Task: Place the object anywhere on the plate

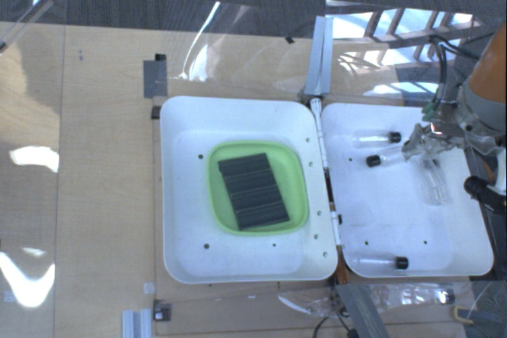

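A ribbed dark slab [253, 191] lies on the glossy green plate [296, 187]; pincer [432, 164] state unclear.

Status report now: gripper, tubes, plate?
Gripper low over right bin, beside two tubes. Third tube near front wall. Green plate in left bin carries dark ribbed block.

Arm comes in from the 3 o'clock edge, upper half of the view. Orange band at the far right, grey wrist [475, 111] just below it. Gripper [421, 140] extends from the wrist toward 9 o'clock, angled slightly down, sitting low. Finger state isn't readable at this resolution; the metal linkage blurs together.
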Tool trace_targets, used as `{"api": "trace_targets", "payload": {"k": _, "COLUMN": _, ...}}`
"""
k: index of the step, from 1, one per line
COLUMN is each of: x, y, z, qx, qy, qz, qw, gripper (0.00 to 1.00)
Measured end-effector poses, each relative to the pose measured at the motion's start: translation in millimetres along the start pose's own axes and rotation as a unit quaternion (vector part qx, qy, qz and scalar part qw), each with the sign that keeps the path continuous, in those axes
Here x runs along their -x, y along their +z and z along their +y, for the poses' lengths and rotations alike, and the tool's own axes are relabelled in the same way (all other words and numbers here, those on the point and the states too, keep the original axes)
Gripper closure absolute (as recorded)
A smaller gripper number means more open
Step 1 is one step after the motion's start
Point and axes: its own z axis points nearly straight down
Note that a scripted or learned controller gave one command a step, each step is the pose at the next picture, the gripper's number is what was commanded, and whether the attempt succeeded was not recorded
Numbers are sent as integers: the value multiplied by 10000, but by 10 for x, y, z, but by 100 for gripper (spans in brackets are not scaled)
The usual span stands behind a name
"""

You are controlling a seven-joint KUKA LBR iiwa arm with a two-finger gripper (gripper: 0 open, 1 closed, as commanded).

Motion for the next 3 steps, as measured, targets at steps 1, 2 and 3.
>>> {"api": "trace_targets", "payload": {"k": 1, "x": -775, "y": 328, "z": -366, "qx": -23, "qy": 15, "qz": 8, "qw": 10000, "gripper": 100}}
{"api": "trace_targets", "payload": {"k": 2, "x": -1425, "y": 301, "z": -375, "qx": -24, "qy": -695, "qz": 11, "qw": 9976, "gripper": 100}}
{"api": "trace_targets", "payload": {"k": 3, "x": -2021, "y": 292, "z": -36, "qx": -8, "qy": -1322, "qz": 13, "qw": 9912, "gripper": 100}}
